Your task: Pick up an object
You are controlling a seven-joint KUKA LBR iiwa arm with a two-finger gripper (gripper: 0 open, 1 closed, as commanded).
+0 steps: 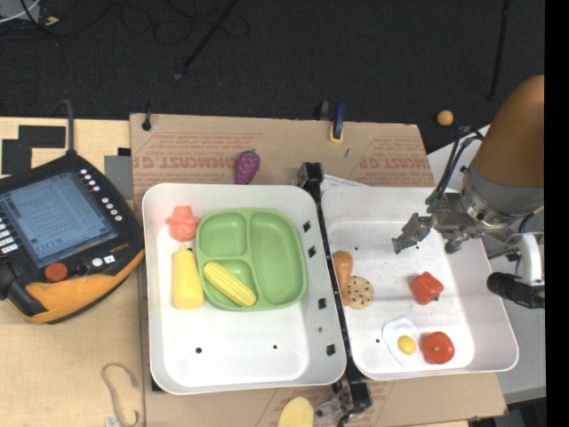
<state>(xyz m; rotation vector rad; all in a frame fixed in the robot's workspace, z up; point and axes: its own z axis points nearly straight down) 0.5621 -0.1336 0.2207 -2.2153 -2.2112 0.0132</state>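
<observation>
Nothing gripped yet: pincer (433, 231), fingers apart, hovers above red pepper (427, 287) in right bin (498, 358); next, descend and close.

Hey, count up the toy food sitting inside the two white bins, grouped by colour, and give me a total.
Yellow: 2, bottle, corn
Red: 2, pepper, tomato
Pink: 1, pink toy
Orange-brown: 1, bread roll
Tan: 1, cookie
White and yellow: 1, fried egg
Total: 8
</observation>
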